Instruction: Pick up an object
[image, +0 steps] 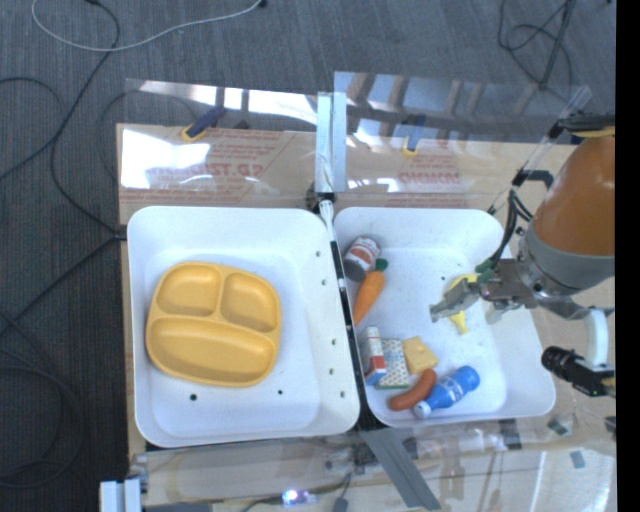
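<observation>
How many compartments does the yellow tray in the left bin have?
3. The yellow tray in the left bin has two smaller compartments along its far side, left and right, and one long compartment across its near side. Nothing lies in any of them.

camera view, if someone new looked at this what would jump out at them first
Probably the big yellow divided plate, lying alone in the left bin. Next, the clutter in the right bin: an orange carrot by the divider, and a sausage and a blue bottle near the front edge. The arm's orange band looms at the right, its gripper over that bin with something yellow at its tip.
</observation>
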